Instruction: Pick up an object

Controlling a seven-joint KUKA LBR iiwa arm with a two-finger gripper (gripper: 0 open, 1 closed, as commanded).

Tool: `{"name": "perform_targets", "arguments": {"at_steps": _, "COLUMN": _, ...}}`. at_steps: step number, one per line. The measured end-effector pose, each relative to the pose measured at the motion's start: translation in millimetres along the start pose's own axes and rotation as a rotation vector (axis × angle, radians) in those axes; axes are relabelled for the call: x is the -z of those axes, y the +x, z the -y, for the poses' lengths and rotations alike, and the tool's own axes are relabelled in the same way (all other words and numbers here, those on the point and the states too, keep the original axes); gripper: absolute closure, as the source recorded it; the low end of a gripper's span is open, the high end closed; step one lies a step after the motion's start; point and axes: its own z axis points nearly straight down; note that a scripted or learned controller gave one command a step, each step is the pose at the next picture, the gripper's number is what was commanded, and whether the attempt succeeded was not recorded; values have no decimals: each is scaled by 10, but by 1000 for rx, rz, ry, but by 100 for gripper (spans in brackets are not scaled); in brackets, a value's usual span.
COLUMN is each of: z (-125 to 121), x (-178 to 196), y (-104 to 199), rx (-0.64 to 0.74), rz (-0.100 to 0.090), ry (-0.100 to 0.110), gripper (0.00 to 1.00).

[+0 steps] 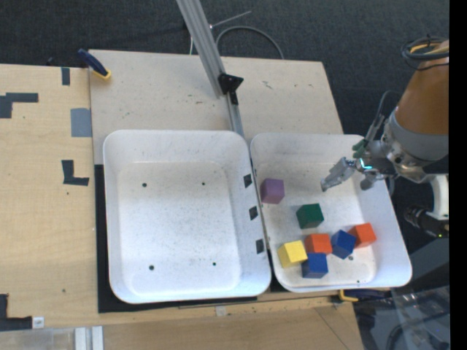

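From my seat the likeliest target is the green cube (310, 214), which sits alone in the middle of the right bin (379, 268), just below and left of the gripper (350, 173). The purple cube (272, 190) lies apart from it, near the bin's left wall, and the rest crowd the near end: a yellow cube (294, 252), an orange cube (318, 242), a blue cube (315, 265) touching it, a second blue cube (343, 243) and a second orange cube (364, 234) just beside that. The gripper hangs over the far right part of this bin with its two fingers spread apart and nothing between them. My worry is the descent: if it comes down where it hangs, I judge it closes on bare bin floor, since no cube lies directly under it. If it heads for the cluster instead, a finger may land on top of a neighbouring cube or wedge between two that touch, and shove them rather than grip one. The green cube looks turned at an angle, so fingers that meet its corners could spin it out. The left bin (124, 195) on the bench (44, 137) offers nothing to pick, and the slanted metal pole (201, 28) stands well clear.
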Motion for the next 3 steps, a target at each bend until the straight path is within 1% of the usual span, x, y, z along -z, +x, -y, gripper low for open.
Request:
{"name": "perform_targets", "arguments": {"at_steps": 1, "z": -7, "x": 23, "y": 0, "rx": 1, "rz": 1, "ry": -4, "gripper": 0}}
{"name": "perform_targets", "arguments": {"at_steps": 2, "z": 29, "x": -418, "y": -19, "rx": 0, "rz": 1, "ry": 0, "gripper": 0}}
{"name": "perform_targets", "arguments": {"at_steps": 3, "z": 82, "x": -951, "y": 86, "rx": 1, "rz": 0, "ry": 3, "gripper": 0}}
